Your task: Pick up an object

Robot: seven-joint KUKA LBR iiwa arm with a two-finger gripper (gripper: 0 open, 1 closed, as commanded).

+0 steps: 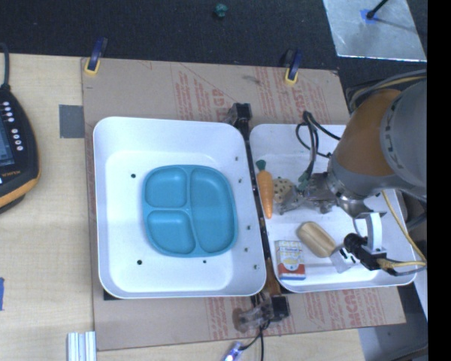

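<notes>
The right bin [286, 138] holds an orange carrot [265, 192] with a green top along its left wall. Beside the carrot lies a small pale speckled object [283, 189]. A tan rounded piece [316, 238] rests near the bin's middle, and a small red and white carton [289, 259] sits at the front left corner. My gripper [310, 194] is low in this bin, just right of the speckled object and above the tan piece. The grey wrist hides what lies under it.
The left bin [113, 201] contains a blue divided plate [189, 209]. A handheld pendant [4, 153] lies on the bench at far left. Clamps [290, 65] pin the cardboard at the back edge. Black cables [313, 138] loop over the right bin's back.
</notes>
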